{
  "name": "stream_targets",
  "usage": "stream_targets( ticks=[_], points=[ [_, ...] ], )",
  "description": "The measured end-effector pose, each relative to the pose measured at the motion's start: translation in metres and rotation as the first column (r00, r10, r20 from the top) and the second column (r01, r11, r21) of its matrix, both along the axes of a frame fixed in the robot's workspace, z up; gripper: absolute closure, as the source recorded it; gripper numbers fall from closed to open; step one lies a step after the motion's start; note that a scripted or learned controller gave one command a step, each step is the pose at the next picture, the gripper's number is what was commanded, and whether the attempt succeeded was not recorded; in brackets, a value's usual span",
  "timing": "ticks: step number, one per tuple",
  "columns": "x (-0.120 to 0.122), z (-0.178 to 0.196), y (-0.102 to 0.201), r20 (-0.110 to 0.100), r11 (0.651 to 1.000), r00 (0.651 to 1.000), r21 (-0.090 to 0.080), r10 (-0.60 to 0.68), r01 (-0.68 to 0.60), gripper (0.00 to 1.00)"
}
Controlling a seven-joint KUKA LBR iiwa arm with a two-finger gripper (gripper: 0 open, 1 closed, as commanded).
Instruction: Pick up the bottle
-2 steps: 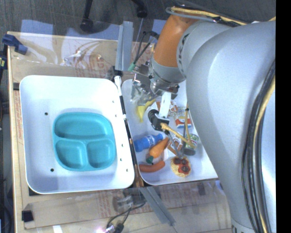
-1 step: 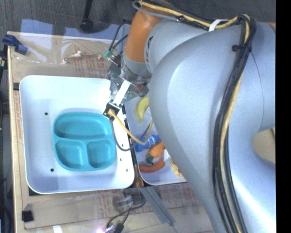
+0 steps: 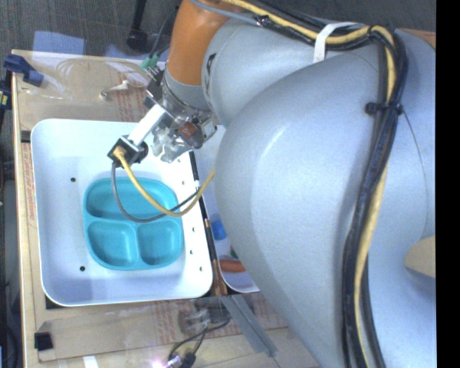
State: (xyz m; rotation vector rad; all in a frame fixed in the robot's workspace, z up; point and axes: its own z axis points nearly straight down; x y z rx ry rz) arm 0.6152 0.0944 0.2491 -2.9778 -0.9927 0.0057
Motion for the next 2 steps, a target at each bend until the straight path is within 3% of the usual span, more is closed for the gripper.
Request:
stream_targets(
  ticks=[1, 2],
  points=[
    [-0.010, 0.003, -0.090, -0.005, 1.000, 1.000, 0.001, 0.002, -0.002, 1.00],
    [0.000, -0.008, -0.184, 0.000, 1.000, 1.000, 0.001, -0.010, 0.010, 1.00]
  ],
)
